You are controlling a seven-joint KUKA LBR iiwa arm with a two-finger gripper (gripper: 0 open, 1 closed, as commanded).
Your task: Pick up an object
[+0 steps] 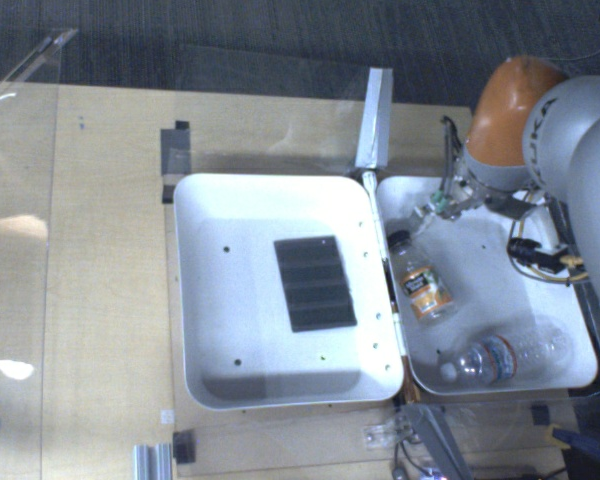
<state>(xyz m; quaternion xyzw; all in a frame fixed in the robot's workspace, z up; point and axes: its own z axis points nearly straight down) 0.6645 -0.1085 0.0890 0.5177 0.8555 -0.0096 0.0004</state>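
Nearest the camera ran the front edge of the pale wooden worktop [80, 298], with some small metal fittings and cables below the bins. On it sat two shallow white bins side by side. The left bin [210, 368] held a dark ribbed rectangular pad [315, 283] lying flat near its middle, with bare white floor all round it (plenty of free room on every side). The right bin [570, 368] was more crowded along its near and left sides. A clear plastic bottle with a blue label [500, 356] lay on its side close to the front wall. Further back, a small bottle with a dark cap and orange label [420, 280] lay tilted just beside the wall shared with the left bin. The two bottles were apart from each other.

Behind them, the grey arm with its orange band [510, 108] reached over the far part of the right bin. Its gripper [438, 206] hung near the back left corner, above the small bottle's cap end; whether it was spread or closed could not be made out, and nothing was visibly held. A metal post [375, 118] rose behind the bins' junction, with dark carpet [230, 13] beyond.
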